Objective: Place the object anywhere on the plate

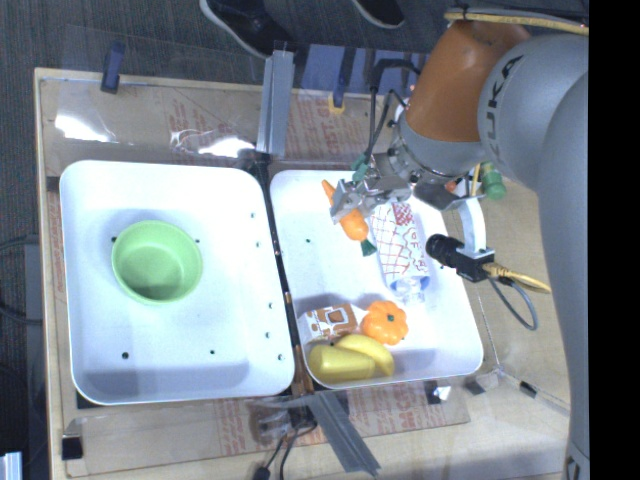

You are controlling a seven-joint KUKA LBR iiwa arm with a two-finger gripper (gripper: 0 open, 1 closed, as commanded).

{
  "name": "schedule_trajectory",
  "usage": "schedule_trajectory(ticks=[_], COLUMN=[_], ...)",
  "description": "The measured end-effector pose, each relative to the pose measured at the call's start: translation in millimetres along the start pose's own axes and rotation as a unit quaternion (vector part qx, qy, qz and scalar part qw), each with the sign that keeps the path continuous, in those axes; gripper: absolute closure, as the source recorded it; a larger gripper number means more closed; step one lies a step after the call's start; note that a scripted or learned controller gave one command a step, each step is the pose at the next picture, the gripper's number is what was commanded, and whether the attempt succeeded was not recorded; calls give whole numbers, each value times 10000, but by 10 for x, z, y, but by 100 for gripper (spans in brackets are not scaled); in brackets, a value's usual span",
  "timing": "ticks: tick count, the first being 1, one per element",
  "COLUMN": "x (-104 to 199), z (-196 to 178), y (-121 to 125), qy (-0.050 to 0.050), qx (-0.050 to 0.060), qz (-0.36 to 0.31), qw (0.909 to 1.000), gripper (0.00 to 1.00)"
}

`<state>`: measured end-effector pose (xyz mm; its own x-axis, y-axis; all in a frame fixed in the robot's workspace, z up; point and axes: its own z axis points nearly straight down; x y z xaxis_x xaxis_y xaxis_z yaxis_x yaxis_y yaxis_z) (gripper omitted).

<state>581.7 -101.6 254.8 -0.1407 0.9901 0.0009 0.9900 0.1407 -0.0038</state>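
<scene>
Two white bins (90, 368), light green bowl (157, 260) in the left one; the right one has an orange carrot (352, 225), a white cloth (398, 238) with red check lines, a clear plastic bottle (411, 283), an orange pumpkin (384, 322), a yellow banana (347, 360) and a brown and white box (330, 321). Arm (520, 98) grey with orange band, bench (150, 118) tan with faint red print. Dark grey carpet (60, 18), black shoes (240, 18) with white soles.

Green round plate (157, 260), upright, in the left bin, well apart to the left of the gripper (352, 200), small orange carrot-like object (353, 226) just beneath the gripper, in the right bin
</scene>
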Motion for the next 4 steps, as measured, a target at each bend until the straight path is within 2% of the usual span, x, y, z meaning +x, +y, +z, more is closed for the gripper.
schedule_trajectory(ticks=[1,2,3,4], x=[627,1146,1935,2417], z=[-234,97,352,738], y=[243,-117,239,582], qy=[-3,-1,-6,-8], qx=[-1,23,9,0], qz=[324,1348,1070,-133], qw=[9995,9909,9943,9999], gripper=[100,100,100,100])
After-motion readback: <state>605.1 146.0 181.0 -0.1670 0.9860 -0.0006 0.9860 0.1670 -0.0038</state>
